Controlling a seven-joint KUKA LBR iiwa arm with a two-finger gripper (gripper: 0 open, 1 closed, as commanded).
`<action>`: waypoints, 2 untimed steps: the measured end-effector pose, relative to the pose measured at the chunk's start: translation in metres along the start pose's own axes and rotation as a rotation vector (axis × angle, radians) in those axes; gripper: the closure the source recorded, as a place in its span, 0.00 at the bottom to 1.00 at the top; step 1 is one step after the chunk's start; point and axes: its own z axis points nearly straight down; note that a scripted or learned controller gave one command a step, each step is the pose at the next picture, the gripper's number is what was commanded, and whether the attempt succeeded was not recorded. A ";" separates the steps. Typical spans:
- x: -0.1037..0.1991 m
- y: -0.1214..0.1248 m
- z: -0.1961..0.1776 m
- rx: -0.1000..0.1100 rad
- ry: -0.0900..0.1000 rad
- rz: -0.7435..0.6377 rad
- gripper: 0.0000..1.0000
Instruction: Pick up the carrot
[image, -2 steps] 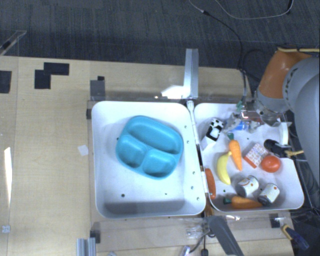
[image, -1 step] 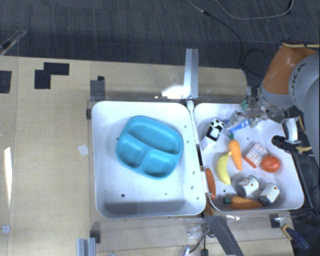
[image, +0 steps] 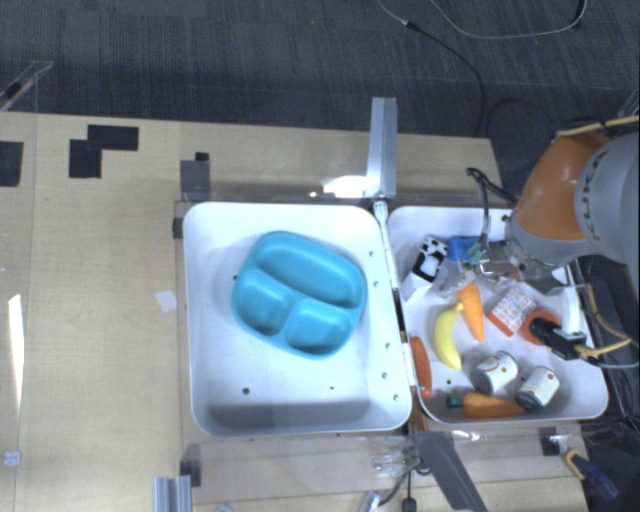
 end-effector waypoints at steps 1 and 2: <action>0.001 0.003 -0.012 -0.009 0.000 -0.001 1.00; 0.059 0.013 -0.121 0.001 0.001 -0.055 1.00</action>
